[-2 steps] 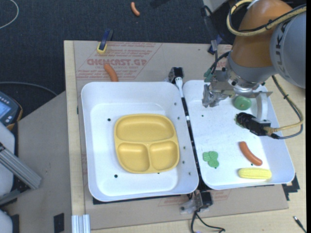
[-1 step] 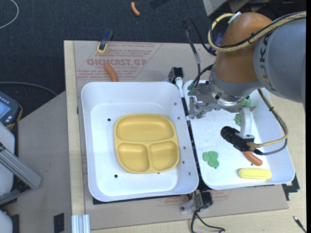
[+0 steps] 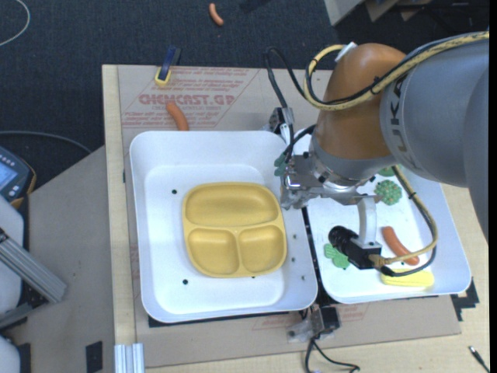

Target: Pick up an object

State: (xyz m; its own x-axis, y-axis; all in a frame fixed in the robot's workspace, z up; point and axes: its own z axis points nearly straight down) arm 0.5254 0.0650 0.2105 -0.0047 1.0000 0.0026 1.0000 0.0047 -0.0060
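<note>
The sausage [image 3: 396,242] lay apart, right of the claw [image 3: 298,183], its state impossible to tell; the board [image 3: 233,92] read "CHEMCAST GP".

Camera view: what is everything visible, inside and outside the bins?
Left bin: 1, white, on bench.
Right bin: 1, white, beside it.
Divided tray: 1, yellow, left bin.
Green pieces: 2, green, right bin.
Sausage-like piece: 1, orange-red, right bin.
Yellow piece: 1, yellow, right bin's near edge.
Orange piece: 1, orange, cardboard behind left bin.
Small item: 1, blue and yellow, cardboard's far edge.
Floor piece: 1, orange, dark floor beyond.
Arm: 1, grey with orange band, above right bin.
</note>
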